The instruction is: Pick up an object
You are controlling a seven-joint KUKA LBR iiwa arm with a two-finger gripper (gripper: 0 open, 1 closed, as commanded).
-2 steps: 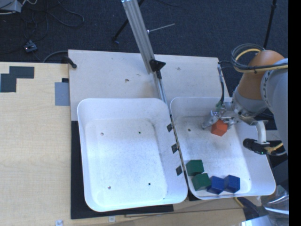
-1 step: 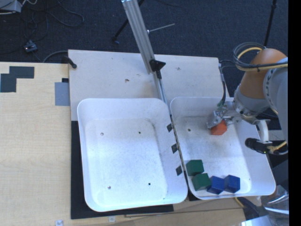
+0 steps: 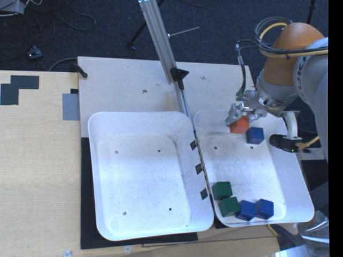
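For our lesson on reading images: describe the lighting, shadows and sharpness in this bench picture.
Camera view: even, soft light; the white bins look bright, not glared; faint shadows under the blocks; the floor is dark; the gripper and orange block are slightly soft, so its fingers are hard to read.

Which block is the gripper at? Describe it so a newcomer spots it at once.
Find the right-hand bin, on the arm's side. At its far end, right under the gripper, sits an orange block with a lone blue block beside it. It is the one orange block; the others are blue or green.
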